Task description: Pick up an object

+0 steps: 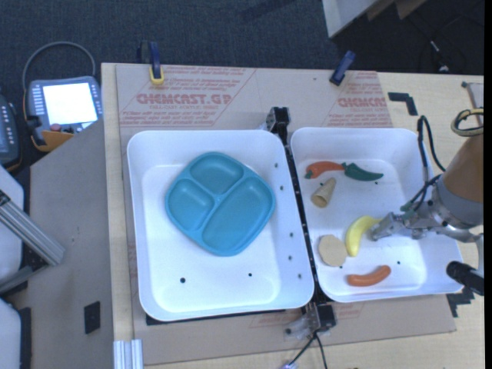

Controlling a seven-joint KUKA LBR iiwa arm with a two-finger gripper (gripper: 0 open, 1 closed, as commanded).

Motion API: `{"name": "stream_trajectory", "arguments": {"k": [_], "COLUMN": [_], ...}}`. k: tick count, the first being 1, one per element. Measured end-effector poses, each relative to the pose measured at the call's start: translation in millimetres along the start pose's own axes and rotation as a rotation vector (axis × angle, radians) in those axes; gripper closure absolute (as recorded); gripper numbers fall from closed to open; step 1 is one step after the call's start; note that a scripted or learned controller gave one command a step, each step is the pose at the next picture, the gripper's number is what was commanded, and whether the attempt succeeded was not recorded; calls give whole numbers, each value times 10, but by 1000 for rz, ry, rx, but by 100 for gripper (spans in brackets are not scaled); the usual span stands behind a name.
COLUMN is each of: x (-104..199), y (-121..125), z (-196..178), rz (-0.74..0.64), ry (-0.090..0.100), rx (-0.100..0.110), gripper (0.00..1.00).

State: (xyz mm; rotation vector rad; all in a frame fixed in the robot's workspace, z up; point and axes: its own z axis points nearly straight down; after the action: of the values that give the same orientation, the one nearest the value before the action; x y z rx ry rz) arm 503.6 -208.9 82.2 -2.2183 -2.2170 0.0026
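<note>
Reaching into the right bin (384, 141), gripper (378, 231) poised at the toy banana (356, 234) beside the sausage (369, 276), finger state unclear; approach step underway, likely needing a firm close, then lift.

Two shallow white plastic bins, left (146, 229) and right (400, 141), one blue three-compartment plate (221, 203), one orange carrot with green top (327, 168), one tan cone (324, 192), one yellow banana (355, 234), one beige round disc (333, 250), one orange-red sausage (369, 276)
</note>
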Motion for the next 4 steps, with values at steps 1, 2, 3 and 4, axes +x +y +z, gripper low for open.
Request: {"name": "stream_trajectory", "arguments": {"k": [1,2,3,4], "x": [-7,-24,-30,436], "y": [11,18,32,283], "z": [-124,-764,-1302,-1423], "rz": [1,-1,-2,-6], "ry": [-3,-7,-7,-4], "rx": [-6,-13,-13,-9], "gripper": [100,100,100,100]}}
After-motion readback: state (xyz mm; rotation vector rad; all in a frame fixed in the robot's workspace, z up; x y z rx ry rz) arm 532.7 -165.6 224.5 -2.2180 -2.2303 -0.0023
